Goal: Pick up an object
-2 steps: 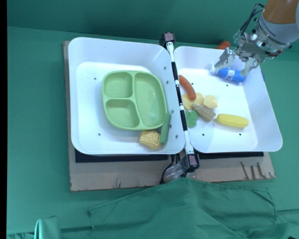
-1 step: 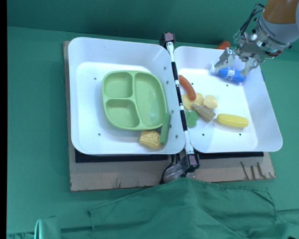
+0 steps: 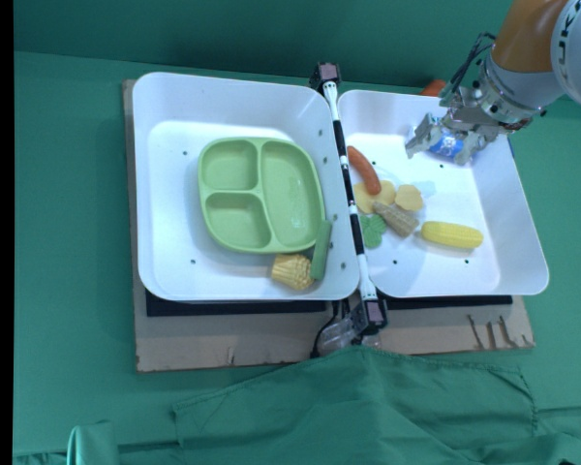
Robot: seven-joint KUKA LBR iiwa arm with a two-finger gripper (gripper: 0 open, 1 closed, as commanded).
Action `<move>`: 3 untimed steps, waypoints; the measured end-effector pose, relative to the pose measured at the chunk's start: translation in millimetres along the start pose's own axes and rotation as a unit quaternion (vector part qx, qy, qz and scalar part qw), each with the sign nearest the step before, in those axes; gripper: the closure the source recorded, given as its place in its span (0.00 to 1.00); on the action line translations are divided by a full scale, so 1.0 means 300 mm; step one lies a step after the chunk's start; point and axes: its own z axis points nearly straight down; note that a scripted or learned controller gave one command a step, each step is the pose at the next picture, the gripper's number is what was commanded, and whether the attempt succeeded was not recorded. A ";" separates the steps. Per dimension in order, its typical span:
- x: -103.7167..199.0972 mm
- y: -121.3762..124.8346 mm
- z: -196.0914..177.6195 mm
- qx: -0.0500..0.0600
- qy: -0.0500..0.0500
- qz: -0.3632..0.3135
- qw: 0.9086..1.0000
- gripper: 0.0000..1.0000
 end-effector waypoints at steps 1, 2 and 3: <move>-0.014 -0.010 0.129 -0.002 0.000 0.000 1.000 0.00; -0.019 -0.001 0.245 -0.005 -0.001 -0.001 1.000 0.00; -0.026 0.009 0.189 -0.013 -0.003 0.001 1.000 1.00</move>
